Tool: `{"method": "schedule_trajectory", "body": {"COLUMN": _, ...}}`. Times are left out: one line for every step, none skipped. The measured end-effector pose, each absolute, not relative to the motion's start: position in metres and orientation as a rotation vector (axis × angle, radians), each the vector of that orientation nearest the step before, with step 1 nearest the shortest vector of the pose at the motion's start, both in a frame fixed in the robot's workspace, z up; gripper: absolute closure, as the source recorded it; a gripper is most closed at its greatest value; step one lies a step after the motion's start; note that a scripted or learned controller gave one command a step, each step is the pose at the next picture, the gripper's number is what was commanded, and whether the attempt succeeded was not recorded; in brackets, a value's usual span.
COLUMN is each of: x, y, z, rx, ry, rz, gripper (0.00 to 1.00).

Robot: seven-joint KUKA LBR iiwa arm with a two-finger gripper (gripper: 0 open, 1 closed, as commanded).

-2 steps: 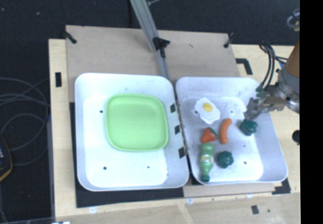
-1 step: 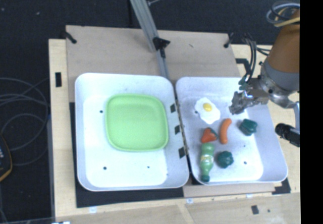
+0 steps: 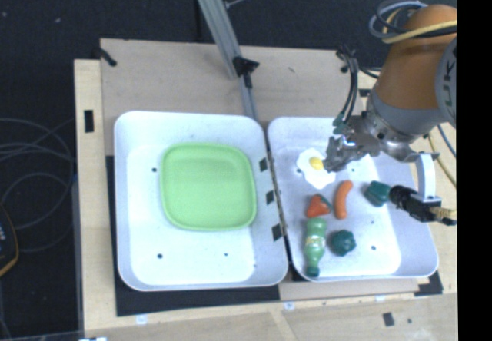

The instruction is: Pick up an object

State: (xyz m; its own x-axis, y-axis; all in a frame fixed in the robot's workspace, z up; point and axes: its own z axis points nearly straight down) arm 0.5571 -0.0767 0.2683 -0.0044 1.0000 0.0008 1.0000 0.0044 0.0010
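On the bench, the right bin (image 3: 415,255) held toy food. The gripper (image 3: 336,157) hung over the fried egg (image 3: 310,166), near the sausage (image 3: 343,199); its grasp I could not tell. Judged: approach step, needing a straight descent next

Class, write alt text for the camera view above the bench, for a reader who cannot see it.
A robot gripper hangs over a fried-egg toy in the right white bin, which also holds an orange sausage, a green bottle and other small toys. The left bin holds a green plate.
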Motion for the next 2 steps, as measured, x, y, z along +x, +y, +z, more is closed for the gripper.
{"method": "schedule_trajectory", "body": {"x": 0.581, "y": -0.029, "z": 0.262, "rx": 2.217, "ry": 2.226, "rz": 0.0, "gripper": 1.0}}
{"method": "schedule_trajectory", "body": {"x": 0.598, "y": 0.019, "z": 0.265, "rx": 2.217, "ry": 2.226, "rz": 0.001, "gripper": 1.0}}
